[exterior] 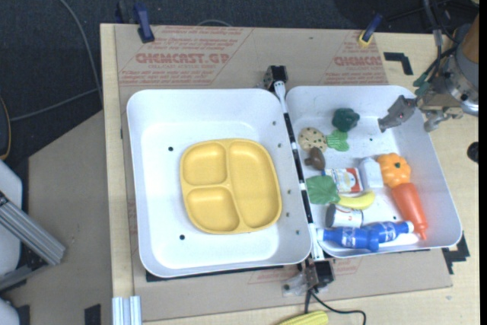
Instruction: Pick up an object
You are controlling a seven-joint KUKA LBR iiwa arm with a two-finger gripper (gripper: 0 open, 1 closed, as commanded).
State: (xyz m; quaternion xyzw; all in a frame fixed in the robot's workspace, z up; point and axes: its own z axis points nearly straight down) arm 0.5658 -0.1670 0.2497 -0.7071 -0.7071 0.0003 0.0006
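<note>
right now nothing is picked: your candidates all lie in the right bin, packed toward its near and middle part. you have an orange carrot with a small orange pumpkin-like piece touching its top end, a blue bottle lying on its side along the near wall, a banana just above it, a green leafy piece, a small carton, a cookie, a brown bit below it, and a dark green broccoli standing fairly apart near the far side. the gripper hangs at the bin's far right corner, beside the wall, with no object between its parts; i cannot tell from this slant how it is set. i judge this as the approach step, before any descent. your next move calls for choosing one piece and centring above it; the broccoli looks nearest and least crowded, while the carrot, bottle and banana sit close together and could be nudged. watch the bin wall beside the wrist. the left bin holds a yellow divided plate, well apart from the work.
</note>
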